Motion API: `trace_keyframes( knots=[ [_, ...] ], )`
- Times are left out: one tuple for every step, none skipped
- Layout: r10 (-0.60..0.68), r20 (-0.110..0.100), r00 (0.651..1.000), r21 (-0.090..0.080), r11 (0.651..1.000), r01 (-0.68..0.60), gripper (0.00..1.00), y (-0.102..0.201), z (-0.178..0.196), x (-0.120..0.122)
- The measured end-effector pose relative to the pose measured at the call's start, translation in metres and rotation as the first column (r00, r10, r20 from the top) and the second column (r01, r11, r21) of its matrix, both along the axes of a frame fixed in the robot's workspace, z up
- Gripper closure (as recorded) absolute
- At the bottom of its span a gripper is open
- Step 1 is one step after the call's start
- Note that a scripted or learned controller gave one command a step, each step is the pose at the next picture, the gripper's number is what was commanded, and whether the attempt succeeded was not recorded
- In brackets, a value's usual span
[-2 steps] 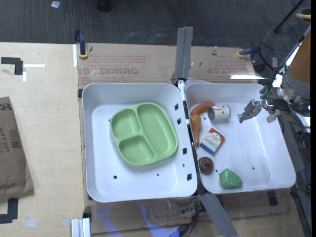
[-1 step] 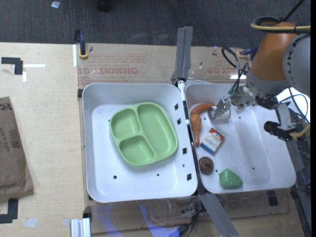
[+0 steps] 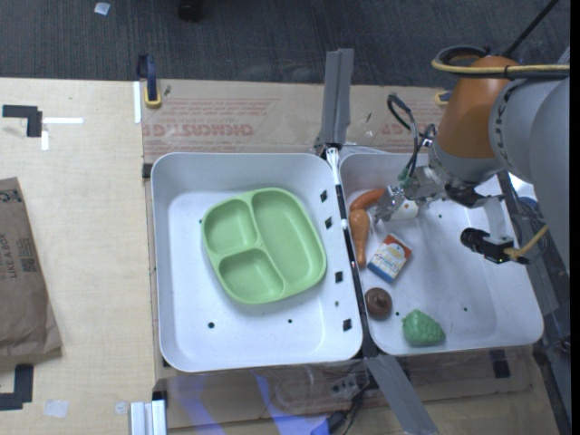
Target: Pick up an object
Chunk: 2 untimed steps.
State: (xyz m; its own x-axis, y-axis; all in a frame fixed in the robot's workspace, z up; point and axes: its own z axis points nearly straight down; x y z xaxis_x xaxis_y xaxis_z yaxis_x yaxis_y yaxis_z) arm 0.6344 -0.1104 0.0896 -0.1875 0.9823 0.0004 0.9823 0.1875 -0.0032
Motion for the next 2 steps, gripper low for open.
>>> trace_keyframes(
  knots=[
    [-0.003, -0.001, 1.000, 0.000, 1.000, 0.003, 1.00, -0.002, 0.007, 0.000],
    [0.045, 0.000, 0.999, -0.001, 0.999, -0.045, 1.00, 0.054, 0.132, 0.025]
  ],
)
